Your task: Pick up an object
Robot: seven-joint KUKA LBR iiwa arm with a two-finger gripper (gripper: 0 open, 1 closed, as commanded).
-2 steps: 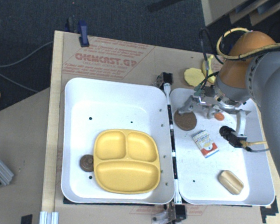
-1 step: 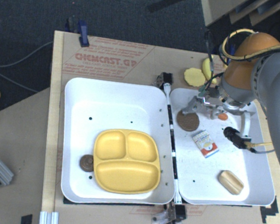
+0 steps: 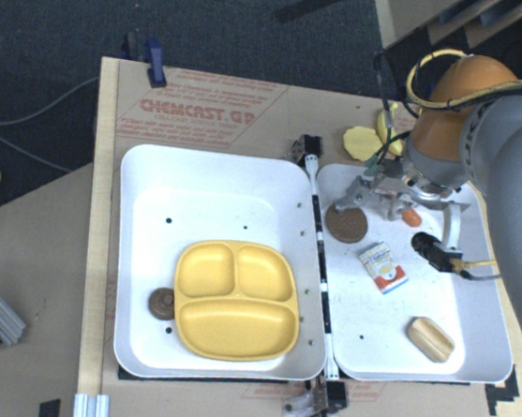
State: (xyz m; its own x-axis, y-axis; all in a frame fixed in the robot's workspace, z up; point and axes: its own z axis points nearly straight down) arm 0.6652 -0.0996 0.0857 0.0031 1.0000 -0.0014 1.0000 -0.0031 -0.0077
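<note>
Hanging low over the far end of the right bin (image 3: 469,356), the gripper (image 3: 403,203) gives no clear sight of its grasp, so I cannot tell its state. Just beside it lies a brown disc (image 3: 346,225), likely the target; a small carton (image 3: 383,266) and tan block (image 3: 430,338) sit farther off. A yellow divided tray (image 3: 233,299) fills the left bin (image 3: 149,199).

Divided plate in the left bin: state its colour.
The divided plate is plain yellow, with no pattern; the camera view from above the bench shows it best.
</note>
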